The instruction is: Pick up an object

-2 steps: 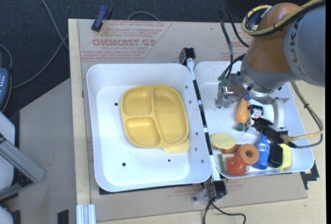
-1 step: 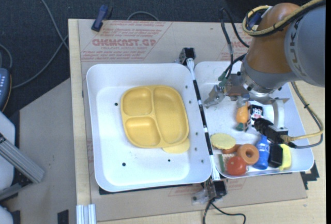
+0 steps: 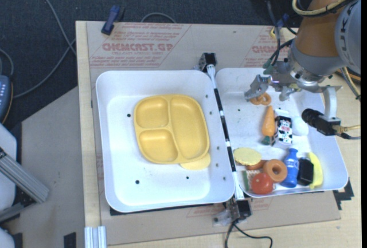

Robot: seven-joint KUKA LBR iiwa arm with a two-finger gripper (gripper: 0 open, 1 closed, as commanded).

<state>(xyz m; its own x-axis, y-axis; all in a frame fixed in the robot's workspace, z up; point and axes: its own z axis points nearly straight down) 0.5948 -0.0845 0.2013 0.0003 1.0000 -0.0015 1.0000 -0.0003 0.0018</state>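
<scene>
While the claw [image 3: 262, 90] hangs low at the far end of the right bin [image 3: 338, 168], it sits right by a small orange thing [image 3: 262, 98], and whether it is spread or pinching cannot be told. It could miss or push that toy away. The carrot [image 3: 268, 121] lies just beside it and could get bumped.
</scene>
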